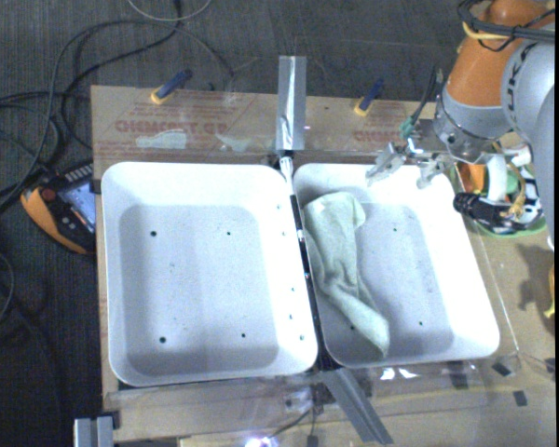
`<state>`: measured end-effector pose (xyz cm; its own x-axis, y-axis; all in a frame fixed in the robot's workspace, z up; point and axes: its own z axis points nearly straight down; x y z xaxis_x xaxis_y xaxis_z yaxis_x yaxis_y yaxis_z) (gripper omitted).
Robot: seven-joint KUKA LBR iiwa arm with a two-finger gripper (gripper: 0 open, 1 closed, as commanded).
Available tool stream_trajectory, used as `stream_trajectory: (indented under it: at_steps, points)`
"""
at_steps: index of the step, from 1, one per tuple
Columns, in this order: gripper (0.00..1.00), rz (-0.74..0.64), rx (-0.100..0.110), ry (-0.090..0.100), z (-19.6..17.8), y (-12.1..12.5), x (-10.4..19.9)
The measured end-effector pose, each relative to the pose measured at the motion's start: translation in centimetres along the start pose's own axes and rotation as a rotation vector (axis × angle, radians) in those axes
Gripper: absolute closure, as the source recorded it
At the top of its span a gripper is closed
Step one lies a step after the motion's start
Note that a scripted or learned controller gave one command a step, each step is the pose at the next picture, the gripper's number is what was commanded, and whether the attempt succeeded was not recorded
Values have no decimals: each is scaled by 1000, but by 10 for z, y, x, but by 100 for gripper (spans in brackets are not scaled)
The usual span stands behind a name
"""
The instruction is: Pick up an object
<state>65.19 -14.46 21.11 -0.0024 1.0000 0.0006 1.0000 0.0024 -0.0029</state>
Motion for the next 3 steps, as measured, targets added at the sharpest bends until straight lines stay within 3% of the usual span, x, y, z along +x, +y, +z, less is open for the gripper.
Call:
stream_trajectory:
  at_steps: [1, 2, 3]
  points:
    - [0, -87, -1, -5, 18, 16, -54]
    - [100, -88, -1, -9, 8, 17, -54]
    - [0, -88, 0, -9, 9, 17, -54]
